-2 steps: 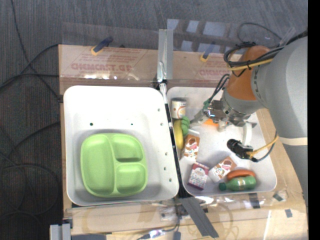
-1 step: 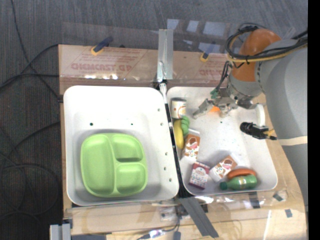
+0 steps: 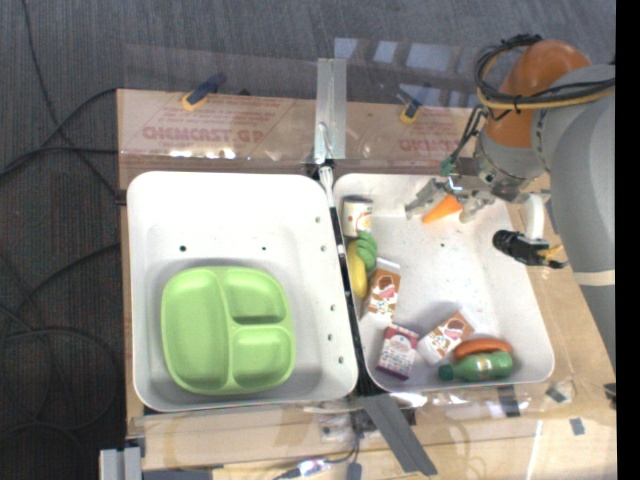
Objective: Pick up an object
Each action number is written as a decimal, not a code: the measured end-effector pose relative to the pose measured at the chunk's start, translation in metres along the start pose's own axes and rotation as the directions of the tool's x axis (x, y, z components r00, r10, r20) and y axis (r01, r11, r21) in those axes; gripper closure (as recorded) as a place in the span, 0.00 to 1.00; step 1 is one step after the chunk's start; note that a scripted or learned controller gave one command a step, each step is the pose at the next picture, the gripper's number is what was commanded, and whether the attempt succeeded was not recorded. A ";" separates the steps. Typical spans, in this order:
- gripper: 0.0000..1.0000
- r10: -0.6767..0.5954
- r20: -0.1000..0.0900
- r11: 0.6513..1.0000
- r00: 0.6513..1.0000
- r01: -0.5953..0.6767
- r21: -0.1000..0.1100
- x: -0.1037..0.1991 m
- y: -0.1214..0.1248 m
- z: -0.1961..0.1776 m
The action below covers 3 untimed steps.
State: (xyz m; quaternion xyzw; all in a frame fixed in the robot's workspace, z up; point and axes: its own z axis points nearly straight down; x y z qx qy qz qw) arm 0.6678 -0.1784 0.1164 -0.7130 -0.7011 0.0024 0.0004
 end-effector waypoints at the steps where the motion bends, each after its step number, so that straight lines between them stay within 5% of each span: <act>1: 1.00 -0.002 0.007 1.000 1.000 0.002 0.006 -0.001 -0.001 -0.008; 2: 0.00 -0.002 0.008 1.000 1.000 0.002 0.006 -0.001 -0.001 -0.009; 3: 0.00 -0.157 0.000 0.987 0.988 0.157 0.017 -0.005 -0.004 0.030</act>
